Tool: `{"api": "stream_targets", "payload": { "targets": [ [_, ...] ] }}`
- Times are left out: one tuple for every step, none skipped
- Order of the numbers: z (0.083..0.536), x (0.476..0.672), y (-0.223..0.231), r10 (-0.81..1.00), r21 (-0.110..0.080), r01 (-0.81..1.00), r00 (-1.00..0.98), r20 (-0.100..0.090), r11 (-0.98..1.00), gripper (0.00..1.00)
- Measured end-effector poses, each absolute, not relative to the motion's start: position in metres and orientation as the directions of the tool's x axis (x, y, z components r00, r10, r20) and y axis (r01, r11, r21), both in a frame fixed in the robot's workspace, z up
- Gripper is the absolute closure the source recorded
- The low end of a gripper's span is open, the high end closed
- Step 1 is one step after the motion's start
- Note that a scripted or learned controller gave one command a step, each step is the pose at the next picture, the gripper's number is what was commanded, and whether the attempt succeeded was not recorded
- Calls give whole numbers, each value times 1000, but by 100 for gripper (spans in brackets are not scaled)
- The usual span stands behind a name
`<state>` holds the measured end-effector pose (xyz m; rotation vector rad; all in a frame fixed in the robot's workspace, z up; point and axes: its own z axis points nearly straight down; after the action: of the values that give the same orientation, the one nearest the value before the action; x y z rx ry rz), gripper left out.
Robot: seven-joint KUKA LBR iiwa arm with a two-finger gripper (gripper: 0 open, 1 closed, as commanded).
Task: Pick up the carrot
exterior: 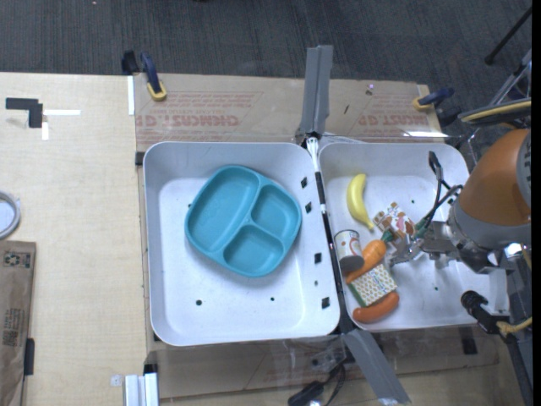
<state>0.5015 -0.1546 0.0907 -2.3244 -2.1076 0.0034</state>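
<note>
You are seeing the carrot (369,255) lying in the right bin (423,163), beside a small can (347,244) and above a hot dog (375,308). The pincer (404,250) is hovering just right of the carrot (its opening is too blurred to tell). A blue plate (243,220) is sitting in the left bin (169,227).
</note>
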Motion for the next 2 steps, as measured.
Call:
{"api": "stream_targets", "payload": {
  "targets": [
    [93, 550, -96, 987, 3, 987, -158, -4, 158, 0],
    [100, 549, -97, 988, -1, 988, -157, -4, 157, 100]
  ]
}}
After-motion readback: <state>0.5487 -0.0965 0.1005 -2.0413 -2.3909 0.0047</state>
